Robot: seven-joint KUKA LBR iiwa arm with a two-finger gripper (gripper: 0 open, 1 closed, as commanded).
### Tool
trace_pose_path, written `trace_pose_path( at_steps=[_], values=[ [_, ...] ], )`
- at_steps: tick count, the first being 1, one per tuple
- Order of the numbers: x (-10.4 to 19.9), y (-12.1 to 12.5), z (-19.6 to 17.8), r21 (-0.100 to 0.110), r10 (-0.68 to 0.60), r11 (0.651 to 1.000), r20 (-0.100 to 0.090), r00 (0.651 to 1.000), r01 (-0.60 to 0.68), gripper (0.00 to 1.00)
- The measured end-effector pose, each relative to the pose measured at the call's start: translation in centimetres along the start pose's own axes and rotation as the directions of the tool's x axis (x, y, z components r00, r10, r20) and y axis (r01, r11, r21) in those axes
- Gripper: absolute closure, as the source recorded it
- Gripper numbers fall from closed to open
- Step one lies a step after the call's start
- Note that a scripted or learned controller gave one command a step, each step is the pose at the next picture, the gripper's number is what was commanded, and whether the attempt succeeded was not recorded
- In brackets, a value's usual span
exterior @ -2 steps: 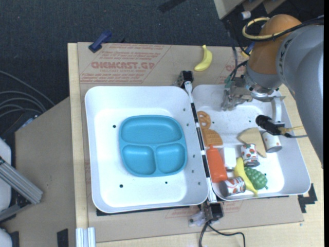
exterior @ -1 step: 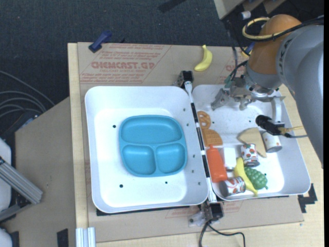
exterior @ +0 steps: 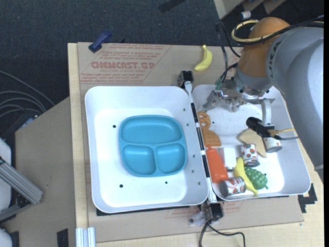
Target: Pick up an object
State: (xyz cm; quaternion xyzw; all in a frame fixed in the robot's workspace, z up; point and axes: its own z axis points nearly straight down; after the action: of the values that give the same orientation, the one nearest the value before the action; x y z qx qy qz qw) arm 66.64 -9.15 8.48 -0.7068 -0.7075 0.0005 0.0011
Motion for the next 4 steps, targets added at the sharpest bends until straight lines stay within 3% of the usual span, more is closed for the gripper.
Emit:
trace_pose_path(
  at_steps=[1,2,3,4],
  values=[
    [0.0,0.0,-1.0,-0.001,-0.001,1.000,0.000,1.000,0.001,1.00],
    [0.0,0.0,-1.0,-0.001,0.000,1.000,0.000,1.000,0.000,0.00],
    [0.0,0.1,-2.0,-0.003,-0.001,1.000,0.001,1.000,0.001,1.00],
    [0.0,0.1,-2.0,-0.002,0.000,1.000,0.001,1.000,0.000,0.00]
  ],
)
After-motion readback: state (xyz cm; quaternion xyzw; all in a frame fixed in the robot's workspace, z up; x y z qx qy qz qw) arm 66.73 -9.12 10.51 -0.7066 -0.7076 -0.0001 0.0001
